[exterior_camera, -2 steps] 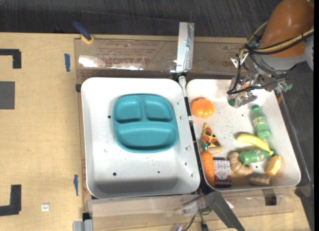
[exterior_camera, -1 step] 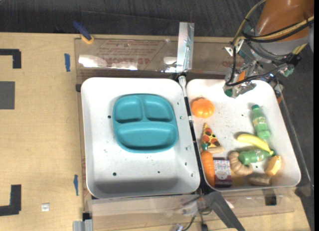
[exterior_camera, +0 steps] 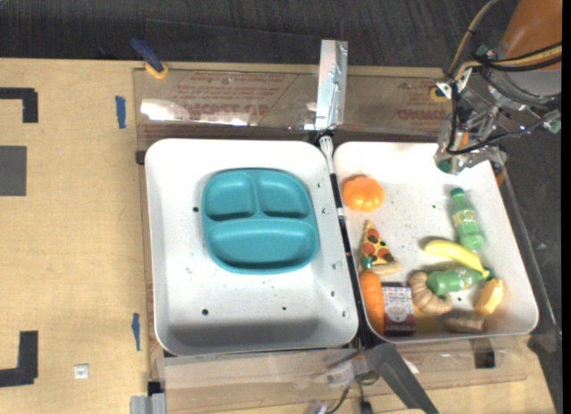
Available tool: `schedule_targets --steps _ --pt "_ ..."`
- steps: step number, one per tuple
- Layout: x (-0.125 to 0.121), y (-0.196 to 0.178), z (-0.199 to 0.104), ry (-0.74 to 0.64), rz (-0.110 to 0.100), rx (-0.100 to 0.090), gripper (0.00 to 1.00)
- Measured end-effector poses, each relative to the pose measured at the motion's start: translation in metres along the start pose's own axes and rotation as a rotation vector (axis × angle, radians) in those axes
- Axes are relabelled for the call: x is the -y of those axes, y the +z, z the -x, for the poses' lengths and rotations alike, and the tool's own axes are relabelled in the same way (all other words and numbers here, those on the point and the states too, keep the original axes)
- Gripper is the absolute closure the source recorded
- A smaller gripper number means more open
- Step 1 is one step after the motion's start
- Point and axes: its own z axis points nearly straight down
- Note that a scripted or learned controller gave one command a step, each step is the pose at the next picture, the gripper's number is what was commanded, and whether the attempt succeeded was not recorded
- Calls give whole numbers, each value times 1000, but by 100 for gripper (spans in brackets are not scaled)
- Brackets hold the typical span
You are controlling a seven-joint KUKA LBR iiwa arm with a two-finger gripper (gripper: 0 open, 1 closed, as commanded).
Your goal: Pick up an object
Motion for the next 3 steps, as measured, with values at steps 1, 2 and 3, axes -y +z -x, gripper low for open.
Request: schedule_targets --steps 1,2,3 --pt "22 147 -20 -330 24 -12 100" --pt "-9 151 9 -360 17 -11 100" --pt "4 151 -38 -588 9 -4 100"
